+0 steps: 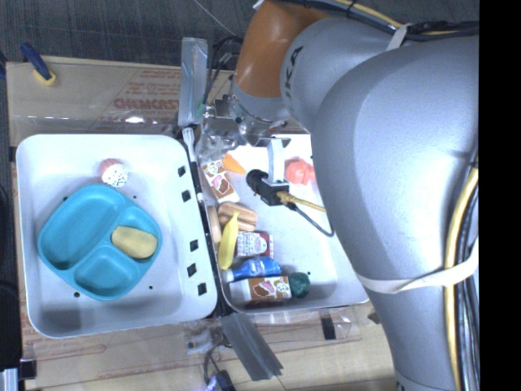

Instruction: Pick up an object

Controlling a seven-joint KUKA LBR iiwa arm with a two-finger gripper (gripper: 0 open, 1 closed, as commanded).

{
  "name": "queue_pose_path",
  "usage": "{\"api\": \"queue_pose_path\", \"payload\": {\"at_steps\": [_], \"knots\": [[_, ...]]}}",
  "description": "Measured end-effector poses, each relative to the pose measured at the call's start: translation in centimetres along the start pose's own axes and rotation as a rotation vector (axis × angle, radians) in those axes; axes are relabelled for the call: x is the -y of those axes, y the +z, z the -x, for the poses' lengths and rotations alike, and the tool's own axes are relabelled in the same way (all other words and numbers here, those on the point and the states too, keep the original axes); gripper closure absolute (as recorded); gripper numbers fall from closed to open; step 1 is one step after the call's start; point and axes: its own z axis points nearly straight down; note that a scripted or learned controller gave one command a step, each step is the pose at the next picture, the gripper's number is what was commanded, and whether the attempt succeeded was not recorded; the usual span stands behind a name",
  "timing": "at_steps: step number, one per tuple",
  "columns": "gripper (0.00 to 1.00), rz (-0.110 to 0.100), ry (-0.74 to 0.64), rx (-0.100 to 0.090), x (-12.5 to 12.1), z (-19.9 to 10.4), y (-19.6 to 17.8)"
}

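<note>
The pincer point(218, 133) hangs over the right bin point(342, 287) at its 11 o'clock corner, above a small brown carton point(220, 182); its state cannot be told. A banana point(229, 241), a blue tube point(254, 270) and a pink ball point(299, 170) lie nearby. The left bin point(49, 316) holds a blue divided plate point(81, 235) bearing a yellow potato-like object point(134, 241).

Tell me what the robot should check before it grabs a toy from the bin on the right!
1. Gripper above the right bin: ok, over its far left corner.
2. Something already held: cannot tell.
3. Toys to pick there: ok, banana, hot dog, green ball.
4. Room around the banana: not ok, packets and the hot dog crowd it.
5. Black cable out of the way: not ok, it lies across the bin.
6. Blue plate undisturbed in the left bin: ok.
</note>
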Motion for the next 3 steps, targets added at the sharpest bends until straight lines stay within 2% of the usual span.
{"api": "queue_pose_path", "payload": {"at_steps": [1,2,3], "knots": [[1.0,0.0,-0.022,0.002,-0.8,3.7,0.0],[1.0,0.002,0.07,0.001,-0.9,6.1,0.0],[1.0,0.005,-0.062,0.0,-0.9,4.2,-7.1]]}}
